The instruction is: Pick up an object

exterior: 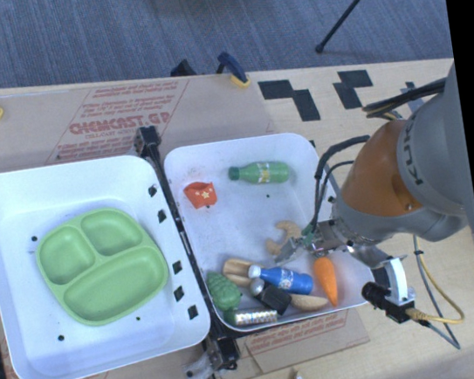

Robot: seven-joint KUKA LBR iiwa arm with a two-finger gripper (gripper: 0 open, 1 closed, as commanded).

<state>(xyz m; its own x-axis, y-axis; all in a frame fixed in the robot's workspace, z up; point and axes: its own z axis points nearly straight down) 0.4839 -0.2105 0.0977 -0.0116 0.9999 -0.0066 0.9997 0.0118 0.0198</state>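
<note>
Arm reaches into cluttered right bin for a pick

The gripper (302,241) sits low near the right bin's (239,146) right wall, just above a carrot (325,277) and beside a blue bottle (288,280); the state of its jaws cannot be made out. A clean grasp likely means centring on one item, clear of neighbours.

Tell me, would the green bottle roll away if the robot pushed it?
Probably, yes. The green bottle lies on its side and looks round, so a sideways nudge could set it rolling. It lies apart from the other toys, with little to stop it before the bin wall.
</note>
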